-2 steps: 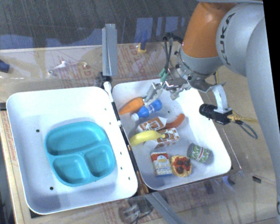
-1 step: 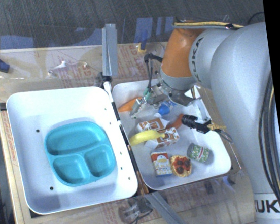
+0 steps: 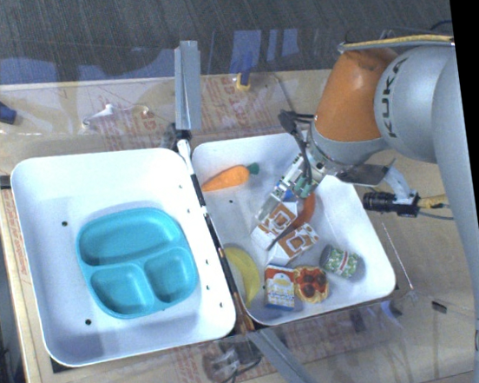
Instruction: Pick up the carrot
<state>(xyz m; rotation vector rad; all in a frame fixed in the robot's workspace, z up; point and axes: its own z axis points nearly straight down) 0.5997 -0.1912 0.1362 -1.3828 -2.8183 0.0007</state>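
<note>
Lying on its side near the far wall of the right bin (image 3: pixel 364 240): the carrot (image 3: pixel 225 177), orange, tapered, with a small green stub at its thick end toward the right. Probably a toy one, so likely light, stiff and smooth, apt to roll or squirt out from a pinch on the narrow tip. Best taken across the thick middle, fingers straddling the short axis, where the body looks fullest and the floor on both sides is bare. Well apart from the clutter nearer the front: a yellow banana (image 3: pixel 244 273) along the left wall, printed cartons (image 3: pixel 288 228), a small can (image 3: pixel 341 261) and a red-topped packet (image 3: pixel 295 284). To the right of the carrot, over the cartons, the hand (image 3: pixel 295 183), hanging off the grey arm's orange band; cannot tell whether spread or closed, and nothing visible in it. Next door, the left bin (image 3: pixel 59 315) with a blue divided tray (image 3: pixel 137 261), both on the counter (image 3: pixel 124 114).
</note>
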